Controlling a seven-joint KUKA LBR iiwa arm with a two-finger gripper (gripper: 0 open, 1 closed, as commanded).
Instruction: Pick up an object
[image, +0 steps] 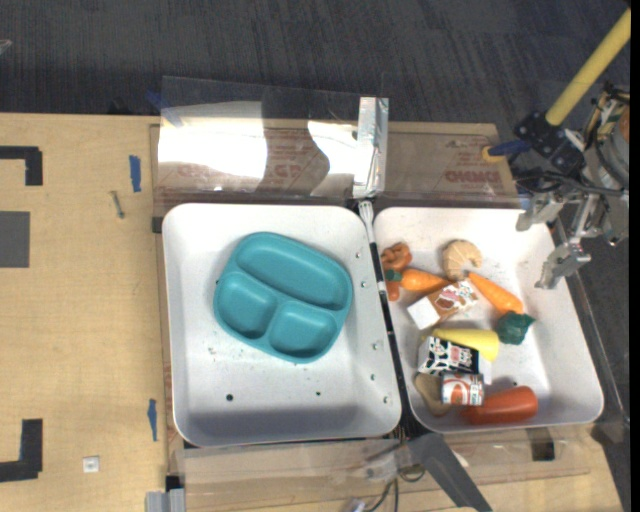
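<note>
The right bin (585, 375) holds a heap of toy foods: a beige bun (462, 256), two orange carrots (496, 292) (424, 281), a yellow piece (467, 342), a small green piece (515, 327), a black-and-white carton (449, 357), a red can (462, 391) and a red sausage-shaped piece (506, 403). My gripper (542, 243) hangs over the bin's upper right corner, to the right of the bun and above the green piece. Its fingers stand open with nothing between them.
A teal divided plate (283, 294) lies in the left bin (190, 380). A clear plastic panel (265, 150) stands behind the bins. The two bins meet at a shared rim (378, 300). Cardboard-coloured bench top (70, 330) spreads to the left.
</note>
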